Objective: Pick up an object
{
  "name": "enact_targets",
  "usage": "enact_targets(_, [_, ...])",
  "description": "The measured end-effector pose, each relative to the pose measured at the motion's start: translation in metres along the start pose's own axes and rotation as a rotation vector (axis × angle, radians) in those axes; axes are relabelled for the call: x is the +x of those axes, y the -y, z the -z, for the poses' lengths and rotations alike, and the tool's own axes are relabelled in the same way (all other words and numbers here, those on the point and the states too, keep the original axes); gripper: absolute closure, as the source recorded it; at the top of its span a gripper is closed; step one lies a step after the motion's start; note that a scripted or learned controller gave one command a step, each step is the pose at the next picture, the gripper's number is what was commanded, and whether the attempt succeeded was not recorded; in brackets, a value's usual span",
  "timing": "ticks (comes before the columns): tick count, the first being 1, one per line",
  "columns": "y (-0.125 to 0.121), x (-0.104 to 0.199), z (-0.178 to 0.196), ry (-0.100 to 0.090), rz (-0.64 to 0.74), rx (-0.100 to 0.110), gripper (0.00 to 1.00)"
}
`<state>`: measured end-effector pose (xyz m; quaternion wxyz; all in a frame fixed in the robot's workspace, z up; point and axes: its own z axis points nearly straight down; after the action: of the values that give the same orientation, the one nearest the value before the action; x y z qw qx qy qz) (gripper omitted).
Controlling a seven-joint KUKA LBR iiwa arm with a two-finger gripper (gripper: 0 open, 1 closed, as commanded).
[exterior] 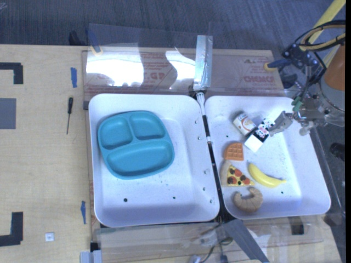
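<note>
Right now my gripper (285, 119) hangs over the right bin (307, 201), and I cannot tell what it holds. Beside it lie one small carton (256, 137) and one can (243, 123). Lower are one waffle (234, 151), pizza slice (237, 176), banana (265, 176) and donut (248, 200). One blue plate (135, 143) sits in the left bin (153, 212).

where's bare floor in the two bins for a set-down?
Left bin: a strip along the near wall and right of the blue divided plate. Right bin: near-right corner beyond the banana. Crowded: right bin's left half, with waffle, pizza slice, croissant, small carton.
</note>
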<state>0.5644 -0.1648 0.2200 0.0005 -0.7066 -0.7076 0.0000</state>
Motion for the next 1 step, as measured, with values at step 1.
enact_targets(1, [-0.0679,0.0447,-0.0929,0.003,0.183,-0.009,0.00])
